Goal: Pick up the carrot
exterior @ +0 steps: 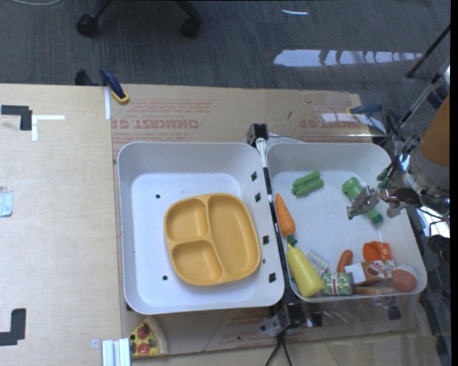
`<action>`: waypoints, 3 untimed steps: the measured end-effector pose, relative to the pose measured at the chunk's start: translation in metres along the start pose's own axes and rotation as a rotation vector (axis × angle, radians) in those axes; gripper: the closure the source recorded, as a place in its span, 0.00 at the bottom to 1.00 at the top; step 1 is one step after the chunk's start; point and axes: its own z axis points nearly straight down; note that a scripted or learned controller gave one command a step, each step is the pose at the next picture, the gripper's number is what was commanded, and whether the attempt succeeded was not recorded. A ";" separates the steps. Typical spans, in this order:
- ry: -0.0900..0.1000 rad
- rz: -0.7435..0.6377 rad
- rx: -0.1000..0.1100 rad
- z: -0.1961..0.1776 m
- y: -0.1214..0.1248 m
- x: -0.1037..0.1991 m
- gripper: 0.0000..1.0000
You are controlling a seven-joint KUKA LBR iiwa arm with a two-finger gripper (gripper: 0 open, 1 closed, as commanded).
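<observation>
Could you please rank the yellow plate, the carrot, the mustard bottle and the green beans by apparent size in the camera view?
1. Yellow plate, by far the largest.
2. Mustard bottle.
3. Carrot.
4. Green beans, close to the carrot, so that order is unsure.

floor: dark grey carpet [236, 43], window glare | bench: pale wood [54, 236], cardboard sheet [186, 118] | chair base [136, 18] top left
</observation>
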 end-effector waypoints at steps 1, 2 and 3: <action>-0.001 -0.095 -0.001 0.008 0.042 0.059 0.00; -0.001 -0.202 0.002 0.041 0.043 0.137 0.00; -0.002 -0.047 0.001 0.041 0.066 0.097 0.00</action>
